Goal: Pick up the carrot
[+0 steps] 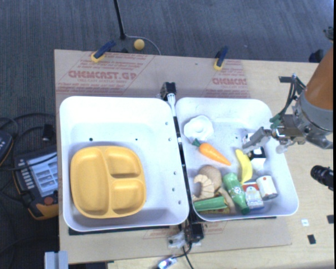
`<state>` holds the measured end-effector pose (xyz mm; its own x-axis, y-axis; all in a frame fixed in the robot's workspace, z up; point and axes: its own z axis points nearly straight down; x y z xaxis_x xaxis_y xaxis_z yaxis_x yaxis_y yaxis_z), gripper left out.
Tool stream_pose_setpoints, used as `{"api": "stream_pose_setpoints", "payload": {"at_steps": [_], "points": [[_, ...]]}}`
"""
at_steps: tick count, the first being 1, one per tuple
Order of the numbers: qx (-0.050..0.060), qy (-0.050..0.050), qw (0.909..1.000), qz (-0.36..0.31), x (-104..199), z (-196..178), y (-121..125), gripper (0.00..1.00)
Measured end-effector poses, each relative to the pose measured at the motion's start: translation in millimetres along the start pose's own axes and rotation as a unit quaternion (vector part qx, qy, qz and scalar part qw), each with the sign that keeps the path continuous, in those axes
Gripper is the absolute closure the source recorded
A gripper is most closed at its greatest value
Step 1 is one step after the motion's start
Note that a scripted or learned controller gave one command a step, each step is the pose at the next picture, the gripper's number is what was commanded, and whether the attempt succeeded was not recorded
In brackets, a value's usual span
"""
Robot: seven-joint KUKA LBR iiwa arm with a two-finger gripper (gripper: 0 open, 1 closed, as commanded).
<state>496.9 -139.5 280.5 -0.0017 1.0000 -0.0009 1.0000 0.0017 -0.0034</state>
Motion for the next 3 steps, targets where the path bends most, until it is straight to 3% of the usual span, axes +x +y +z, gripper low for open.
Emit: {"api": "stream_pose_setpoints", "payload": {"at_steps": [1, 2, 3], "points": [[0.004, 0.002, 0.9979, -0.065, 65, 101, 21, 0.0], [-0.01, -0.001, 0.9997, -0.024, 38, 188, 115, 0.0], [-0.011, -0.002, 0.9996, -0.025, 39, 177, 116, 1.0]]}}
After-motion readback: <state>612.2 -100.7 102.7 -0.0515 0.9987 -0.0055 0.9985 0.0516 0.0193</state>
